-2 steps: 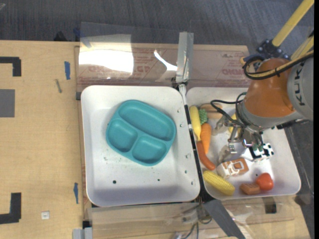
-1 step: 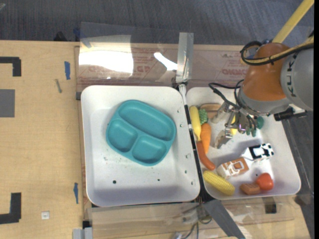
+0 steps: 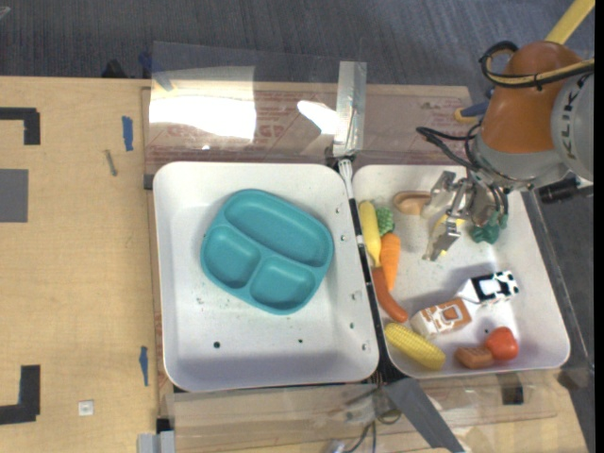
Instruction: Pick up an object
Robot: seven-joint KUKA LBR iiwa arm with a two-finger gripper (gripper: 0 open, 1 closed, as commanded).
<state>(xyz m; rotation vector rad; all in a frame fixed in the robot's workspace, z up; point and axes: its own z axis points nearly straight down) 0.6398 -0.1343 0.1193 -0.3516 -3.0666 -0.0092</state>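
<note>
Gripper hovering over right bin, fingers apart, gripping nothing. Carrot nearby: looking light, rigid, smooth; gripping across mid-body seeming safest.

1. This place looks like a robot laboratory, not a home or a kitchen.
2. A grey industrial arm with an orange band reaches over a plywood bench.
3. Two shallow white bins stand side by side, holding plastic toy food and a teal divided plate.
4. Black and blue tape marks are on the bench.
5. The floor is grey carpet.
</note>
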